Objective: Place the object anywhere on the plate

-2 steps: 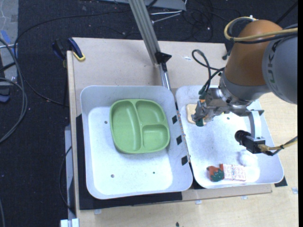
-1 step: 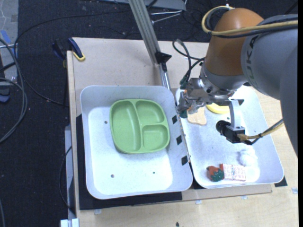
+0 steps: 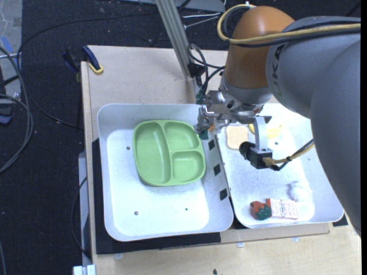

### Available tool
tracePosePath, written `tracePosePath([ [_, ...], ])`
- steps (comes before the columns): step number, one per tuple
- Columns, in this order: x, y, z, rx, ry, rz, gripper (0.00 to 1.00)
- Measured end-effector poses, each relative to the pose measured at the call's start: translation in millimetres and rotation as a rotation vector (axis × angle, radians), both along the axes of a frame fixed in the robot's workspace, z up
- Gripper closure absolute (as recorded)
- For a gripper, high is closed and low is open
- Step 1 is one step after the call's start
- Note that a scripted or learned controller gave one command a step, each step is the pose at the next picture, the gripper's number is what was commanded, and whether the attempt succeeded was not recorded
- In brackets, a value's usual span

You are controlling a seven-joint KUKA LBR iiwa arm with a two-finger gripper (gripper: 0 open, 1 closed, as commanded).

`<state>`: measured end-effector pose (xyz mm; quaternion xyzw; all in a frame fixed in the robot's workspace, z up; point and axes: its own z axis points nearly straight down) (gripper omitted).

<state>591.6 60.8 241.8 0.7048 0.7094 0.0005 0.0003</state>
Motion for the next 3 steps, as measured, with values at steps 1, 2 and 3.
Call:
tracePosePath([
  [1,12.8,41.2,-4.0,0.0,-0.001,-0.001,1.0],
  [2,38.5,89.4,-15.6,0.001,-0.001,0.0,1.0],
  [3,37.8,86.3,-14.9,-0.001,0.001,-0.004,0.0],
])
